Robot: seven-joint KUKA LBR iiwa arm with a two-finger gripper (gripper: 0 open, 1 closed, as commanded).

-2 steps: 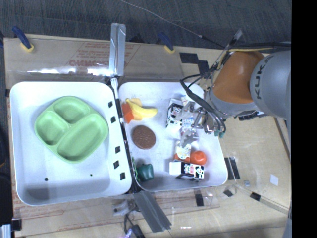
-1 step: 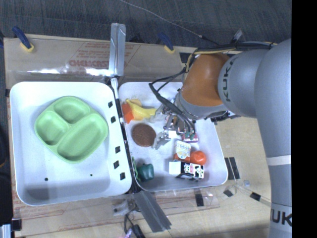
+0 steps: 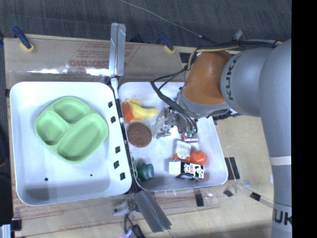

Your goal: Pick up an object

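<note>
Camera view: the worktop (image 3: 233,148) carries two shallow white bins side by side. The left bin (image 3: 25,148) holds a green divided plate (image 3: 72,128). The right bin (image 3: 215,155) holds the candidate objects.

1. Object positions. A yellow banana (image 3: 141,110) lies at the upper left of the right bin, with an orange piece (image 3: 128,113) touching its left end. A brown round disc (image 3: 139,134) lies just below them. A dark green item (image 3: 145,171) lies at the lower left corner of this bin. At lower centre, a small carton (image 3: 183,149), a red-orange rounded piece (image 3: 197,158) and a black-and-white patterned box (image 3: 187,170) are clustered, touching one another.

2. Arm position. The arm enters from the right of the frame; its orange band sits over the upper part of the right bin. The tool (image 3: 171,124) hangs at bin centre, between the banana and the carton cluster, just right of the disc.

3. Tool state. No object is visible between the fingers. Whether they are spread or closed cannot be told from this slant.

4. Step in hand (judgement). The approach or descent phase; no pick is confirmed.

5. Next move (judgement). Select one target, most plausibly the disc or banana, both near the tool. Centre the fingers over it, keep clear of the bin's dividing wall and neighbouring items, then close and lift.
</note>
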